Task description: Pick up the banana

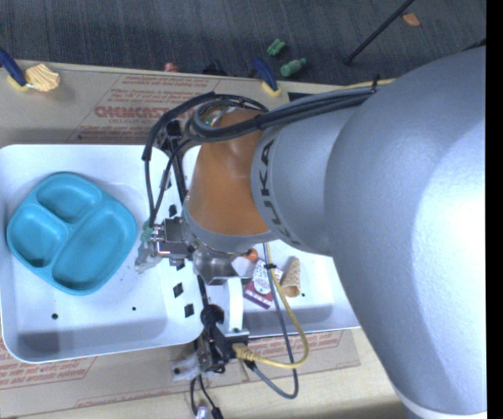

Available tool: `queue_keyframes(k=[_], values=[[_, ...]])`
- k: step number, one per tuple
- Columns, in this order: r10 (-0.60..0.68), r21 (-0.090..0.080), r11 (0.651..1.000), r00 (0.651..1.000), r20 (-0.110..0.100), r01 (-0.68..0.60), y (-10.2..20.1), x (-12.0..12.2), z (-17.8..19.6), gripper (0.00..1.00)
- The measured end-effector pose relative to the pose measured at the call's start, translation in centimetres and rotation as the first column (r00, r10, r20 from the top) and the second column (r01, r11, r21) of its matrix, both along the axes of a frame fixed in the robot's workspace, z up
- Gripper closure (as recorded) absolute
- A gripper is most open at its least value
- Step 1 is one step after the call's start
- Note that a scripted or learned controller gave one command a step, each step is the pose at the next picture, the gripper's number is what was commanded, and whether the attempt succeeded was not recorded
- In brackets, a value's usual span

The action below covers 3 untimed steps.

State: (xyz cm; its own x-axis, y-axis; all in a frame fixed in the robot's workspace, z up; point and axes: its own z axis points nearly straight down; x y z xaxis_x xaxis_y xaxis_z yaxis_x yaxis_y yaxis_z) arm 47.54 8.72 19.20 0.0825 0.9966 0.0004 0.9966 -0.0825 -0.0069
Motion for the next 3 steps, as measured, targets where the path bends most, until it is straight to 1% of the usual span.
queue_keyframes(k=[1, 2, 3], values=[[0.114, -0.001, 0.993, 0.993, 0.006, -0.114, 6.4, 3.9, -9.9, 0.00], [0.062, -0.009, 0.998, 0.998, 0.016, -0.061, 10.9, 0.5, -9.8, 0.00], [0.235, -0.007, 0.972, 0.972, 0.004, -0.235, 10.7, 0.5, -9.9, 0.00]])
